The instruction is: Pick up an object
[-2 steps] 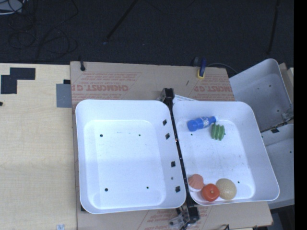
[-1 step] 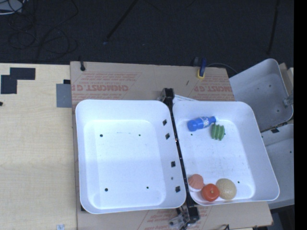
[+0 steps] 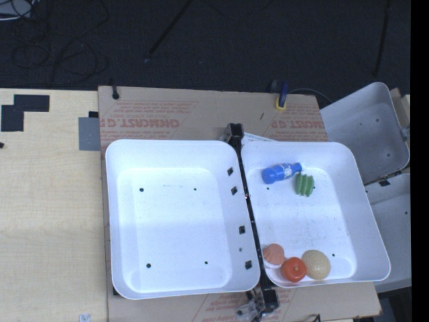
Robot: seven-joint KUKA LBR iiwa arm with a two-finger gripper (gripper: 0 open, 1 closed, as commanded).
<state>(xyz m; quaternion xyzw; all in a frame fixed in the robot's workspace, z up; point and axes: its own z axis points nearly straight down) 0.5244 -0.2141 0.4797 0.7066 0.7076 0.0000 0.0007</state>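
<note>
The right bin [image 3: 348,210] holds several small objects. A blue bottle [image 3: 281,172] lies on its side near the far edge, with a green ridged piece [image 3: 305,184] just to its right. At the near edge sit a pale pink round piece [image 3: 273,253], a red tomato-like ball [image 3: 293,269] and a tan bun-shaped object [image 3: 316,263], close together.
The left bin [image 3: 134,173] stands beside the right one on a cardboard sheet [image 3: 201,116]. A black divider with clips [image 3: 242,206] runs between the bins. A white panel [image 3: 365,129] rises at the right. Wooden bench top [image 3: 47,206] lies to the left.
</note>
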